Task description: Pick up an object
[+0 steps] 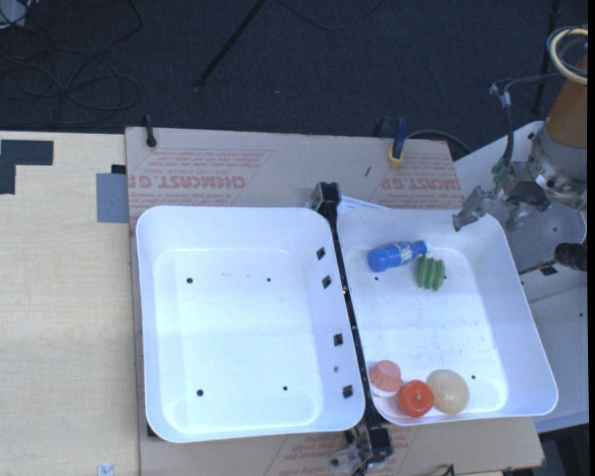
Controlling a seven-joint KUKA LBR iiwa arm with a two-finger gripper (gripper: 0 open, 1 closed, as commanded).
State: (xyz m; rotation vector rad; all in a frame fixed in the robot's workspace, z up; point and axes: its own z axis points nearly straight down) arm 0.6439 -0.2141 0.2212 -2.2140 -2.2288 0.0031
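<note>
The right bin [516, 296] holds several small objects. A blue bottle [397, 256] lies on its side near the far end, with a green ribbed object [431, 273] just to its right. At the near end a pink round piece [385, 374], a red-orange ball [415, 398] and a pale beige ball [447, 391] sit close together. My gripper [493, 211] hovers over the far right corner of this bin, up and to the right of the bottle. It is open, and nothing is between its fingers.
The left bin [154, 266] stands beside the right one, joined by a black divider with clips [337, 296]. Both rest on a cardboard sheet [228, 172]. A wooden bench top [50, 296] spreads to the left. Cables lie on the dark floor behind.
</note>
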